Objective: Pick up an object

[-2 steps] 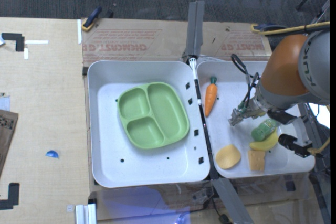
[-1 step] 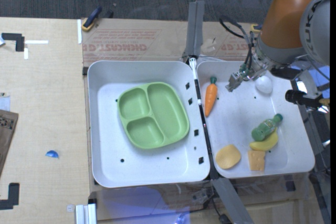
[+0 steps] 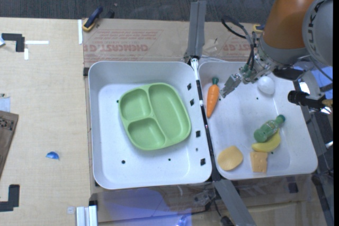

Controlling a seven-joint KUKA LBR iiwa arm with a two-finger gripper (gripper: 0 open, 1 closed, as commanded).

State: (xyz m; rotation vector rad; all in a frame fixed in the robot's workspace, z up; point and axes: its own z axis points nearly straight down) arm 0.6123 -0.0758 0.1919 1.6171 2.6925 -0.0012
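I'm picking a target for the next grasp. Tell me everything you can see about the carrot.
The carrot is a small orange toy, plastic by its look, with a green tuft on top. It lies in the right bin, along its left wall, tuft pointing away from the camera and tip toward it. The gripper hovers just to its right, not holding it. Nothing else touches it.
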